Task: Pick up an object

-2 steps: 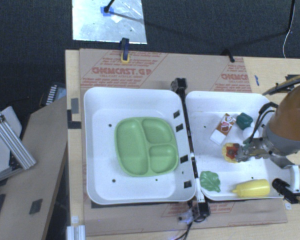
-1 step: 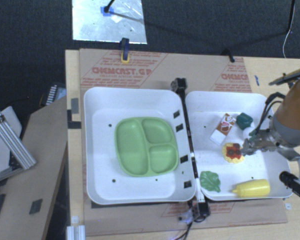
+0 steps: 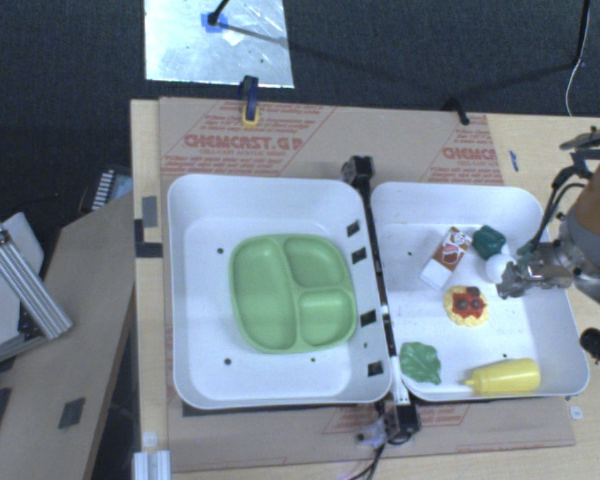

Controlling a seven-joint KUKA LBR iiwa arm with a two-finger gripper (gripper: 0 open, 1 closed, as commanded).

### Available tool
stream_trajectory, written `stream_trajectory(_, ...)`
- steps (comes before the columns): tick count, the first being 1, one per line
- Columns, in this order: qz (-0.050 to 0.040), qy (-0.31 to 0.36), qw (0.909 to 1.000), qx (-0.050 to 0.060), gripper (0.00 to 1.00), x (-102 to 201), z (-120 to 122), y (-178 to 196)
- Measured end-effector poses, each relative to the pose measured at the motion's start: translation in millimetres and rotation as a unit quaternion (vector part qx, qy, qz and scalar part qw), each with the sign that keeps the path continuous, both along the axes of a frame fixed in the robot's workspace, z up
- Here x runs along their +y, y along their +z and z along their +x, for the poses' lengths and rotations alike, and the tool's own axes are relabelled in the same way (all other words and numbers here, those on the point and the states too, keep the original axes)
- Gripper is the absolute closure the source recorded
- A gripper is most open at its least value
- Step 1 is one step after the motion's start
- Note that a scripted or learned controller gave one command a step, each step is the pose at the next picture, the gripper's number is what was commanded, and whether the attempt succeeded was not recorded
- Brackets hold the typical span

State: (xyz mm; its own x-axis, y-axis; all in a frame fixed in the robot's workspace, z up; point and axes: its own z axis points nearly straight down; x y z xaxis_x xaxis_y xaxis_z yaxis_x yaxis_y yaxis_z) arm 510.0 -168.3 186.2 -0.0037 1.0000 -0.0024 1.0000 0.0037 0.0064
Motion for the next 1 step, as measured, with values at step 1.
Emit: stream_trajectory(1, -0.0004, 0.0, 1.0, -0.001, 1.0, -3.4, 8.5, 61.7)
